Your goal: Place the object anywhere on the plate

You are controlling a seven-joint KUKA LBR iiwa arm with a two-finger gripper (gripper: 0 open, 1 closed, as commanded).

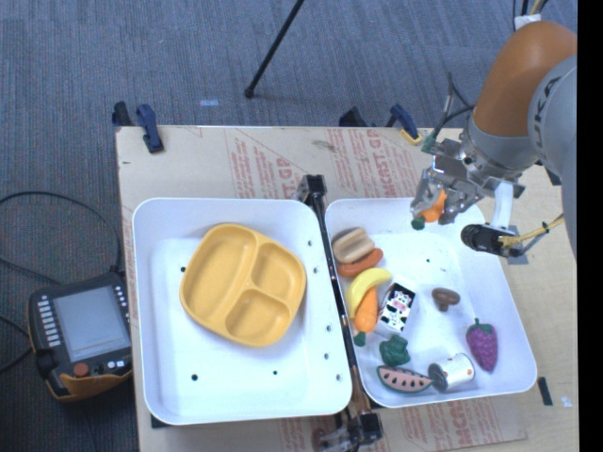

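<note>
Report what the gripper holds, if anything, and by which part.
The gripper holds a small orange object between its fingers; the gripped part cannot be told.

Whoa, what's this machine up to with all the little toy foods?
A robot arm is reaching in from the right. Its gripper hangs over the top edge of the right bin with a small orange piece between its fingers, apparently a toy carrot. That piece is meant to go on the yellow divided plate in the left bin. Other toy foods lie in the right bin: a banana, a hot dog, a watermelon slice, a purple berry.
</note>
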